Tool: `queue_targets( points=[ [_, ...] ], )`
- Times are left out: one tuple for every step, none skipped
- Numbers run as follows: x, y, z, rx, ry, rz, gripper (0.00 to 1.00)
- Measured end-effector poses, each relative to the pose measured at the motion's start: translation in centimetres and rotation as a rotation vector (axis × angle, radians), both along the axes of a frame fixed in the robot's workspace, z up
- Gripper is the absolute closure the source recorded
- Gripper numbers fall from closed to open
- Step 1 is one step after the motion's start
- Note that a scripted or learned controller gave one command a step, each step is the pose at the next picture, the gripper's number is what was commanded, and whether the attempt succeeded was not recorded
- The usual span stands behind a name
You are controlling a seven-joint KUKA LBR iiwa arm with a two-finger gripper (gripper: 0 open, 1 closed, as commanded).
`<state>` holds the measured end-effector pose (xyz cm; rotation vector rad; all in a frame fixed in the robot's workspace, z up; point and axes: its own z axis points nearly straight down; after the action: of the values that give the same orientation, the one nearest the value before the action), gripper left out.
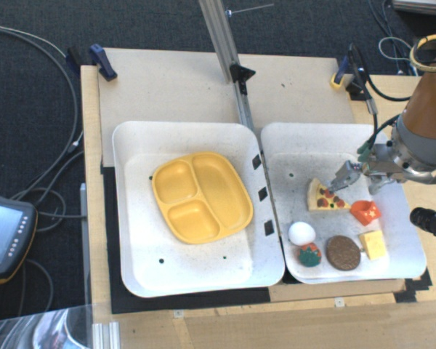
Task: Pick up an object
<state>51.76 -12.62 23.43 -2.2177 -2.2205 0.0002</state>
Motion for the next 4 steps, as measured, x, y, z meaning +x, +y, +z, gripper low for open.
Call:
queue_targets(
  points=[
    [0.0, 0.0, 0.0, 0.000, -0.001, -0.001, 0.00],
    [-0.8, -0.1, -4.6, 0.001, 0.004, -0.002, 0.00],
    [-1.5, -1.0, -9.9, 0.001, 0.006, -0.003, 0.00],
    [-1.6, -0.9, -14.5, 0.001, 0.005, -0.001, 0.00]
  ],
)
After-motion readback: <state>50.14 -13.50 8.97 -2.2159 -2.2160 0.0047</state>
